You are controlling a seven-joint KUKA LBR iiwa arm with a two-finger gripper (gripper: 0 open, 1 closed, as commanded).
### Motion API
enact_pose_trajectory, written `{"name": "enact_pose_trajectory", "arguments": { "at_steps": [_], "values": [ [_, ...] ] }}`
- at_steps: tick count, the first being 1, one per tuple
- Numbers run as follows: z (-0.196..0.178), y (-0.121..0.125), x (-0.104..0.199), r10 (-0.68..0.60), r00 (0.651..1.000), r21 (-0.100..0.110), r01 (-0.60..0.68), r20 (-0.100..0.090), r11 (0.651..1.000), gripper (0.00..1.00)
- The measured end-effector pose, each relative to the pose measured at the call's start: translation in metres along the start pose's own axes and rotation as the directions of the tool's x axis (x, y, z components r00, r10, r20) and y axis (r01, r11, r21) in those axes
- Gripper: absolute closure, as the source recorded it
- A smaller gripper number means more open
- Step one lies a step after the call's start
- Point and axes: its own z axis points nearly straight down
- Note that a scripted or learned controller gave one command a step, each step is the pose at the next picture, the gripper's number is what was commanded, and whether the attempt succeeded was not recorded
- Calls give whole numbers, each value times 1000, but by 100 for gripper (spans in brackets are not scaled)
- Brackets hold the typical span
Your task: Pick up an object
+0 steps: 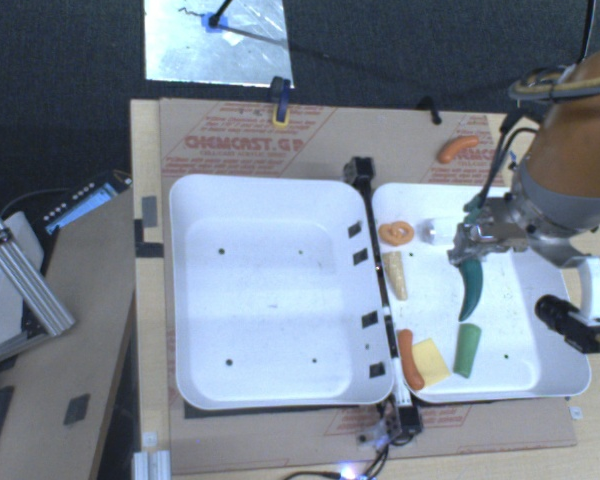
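Two shallow white bins are seen side by side on the bench; the left bin [270,298] carries nothing, while all loose items lie in the right bin [540,368]. The gripper [470,255] is placed over the middle of the right bin, and a curved teal pepper-shaped object [471,290] hangs from it, its upper end caught between the fingers. The jaws are judged to be pinching that upper end, though the contact itself is small in the view. Whether the object's lower tip is clear of the bin floor cannot be told.

Along the right bin's left wall a pretzel-like orange ring [396,232], a pale corn-like piece [395,274], an orange sausage-shaped piece [410,360] and a yellow slab [430,360] are found. A green cylinder [467,349] lies near the front edge, just below the teal object. Another orange piece [458,149] rests on the bench beyond the bin's far edge.

The grasp is judged to be made; a clear lift above the bin is what is left to confirm
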Motion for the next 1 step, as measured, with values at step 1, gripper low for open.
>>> {"name": "enact_pose_trajectory", "arguments": {
  "at_steps": [1],
  "values": [
    [-68, 49, -20, 7, 1000, 4, -7, 3, 1000, 100]
  ]
}}
